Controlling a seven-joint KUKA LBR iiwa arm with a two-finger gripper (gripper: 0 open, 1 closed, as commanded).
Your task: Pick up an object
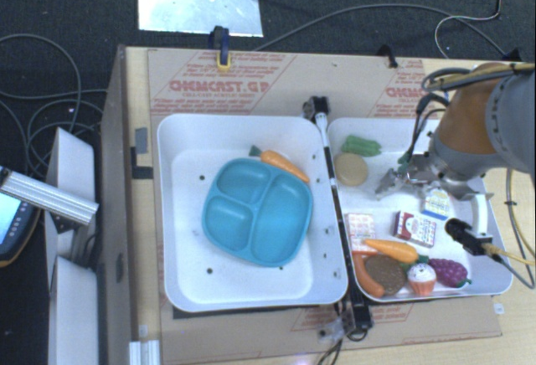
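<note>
Left bin [180, 213]: one blue divided plate [255, 213] lying flat near the centre, and one orange carrot [283, 162] touching the plate's far edge. Bare white floor rings the plate, widest along the left and near sides.

Right bin [494, 275]: green pepper-like piece [362, 145] at the far end; round tan disc [351, 169] just below it; small white-and-red packet [360, 226] near the dividing wall; red-and-white carton [416, 229] near the middle; white-and-blue packet [436, 203] beside the arm's wrist. Along the near edge, crowded together: second carrot [392, 249], brown round patty [384, 271], cupcake [421, 278], purple grapes [448, 272]. These four sit touching or nearly so.

Hand [390, 182]: metallic fingers low over the right bin, pointing toward the dividing wall, between the tan disc and the red-and-white carton. Nothing visible between the fingers; how far apart they stand cannot be told.

Open room: a bare patch of bin floor lies around the fingertips, left of the white-and-blue packet. The near edge of the right bin is packed. The two bins meet at a shared wall running down the desk [251, 74] centre.
</note>
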